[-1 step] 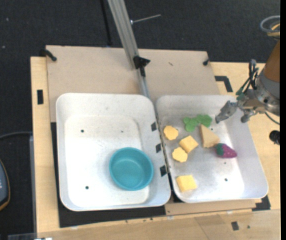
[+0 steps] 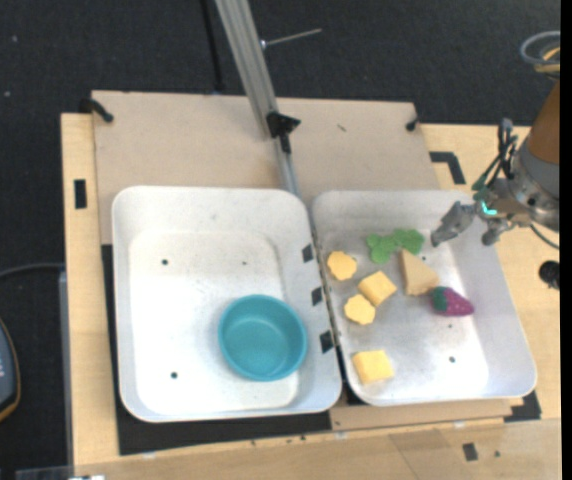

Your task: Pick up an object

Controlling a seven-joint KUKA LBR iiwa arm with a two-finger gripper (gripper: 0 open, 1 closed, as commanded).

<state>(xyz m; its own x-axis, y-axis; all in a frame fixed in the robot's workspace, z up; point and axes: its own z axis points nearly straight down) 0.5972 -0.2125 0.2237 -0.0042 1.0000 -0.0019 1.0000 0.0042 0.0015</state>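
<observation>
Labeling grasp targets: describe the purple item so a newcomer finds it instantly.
Look in the right bin, toward its right side. Just right of the tan wedge lies the purple toy, with a green end. It is the bin's sole purple piece.

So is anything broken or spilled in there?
Nothing looks broken or spilled. The blue bowl sits upright in the left bin. The yellow pieces, green toy and purple toy lie loose in the right bin. The gripper is open, holding nothing.
</observation>
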